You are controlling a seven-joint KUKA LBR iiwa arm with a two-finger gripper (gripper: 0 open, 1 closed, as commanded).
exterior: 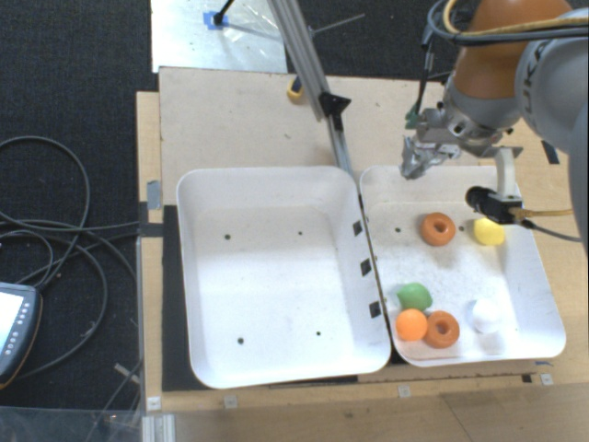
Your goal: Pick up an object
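Observation:
My gripper [419,165] hangs over the far left corner of the right bin [543,293], with nothing seen between its fingers. In that bin lie an orange ring [438,229] and a yellow piece [489,232] toward the back. Near the front sit a green piece [414,296], an orange ball [410,324], a second orange ring [443,329] and a white piece [485,315]. The nearest thing to the gripper is the back orange ring, below and right of it.
The left bin [198,247] sits beside the right one, with a black-clipped divider wall [365,265] between them. A slanted metal pole [308,53] crosses the back of the bench. Cables [55,238] lie on the floor at left.

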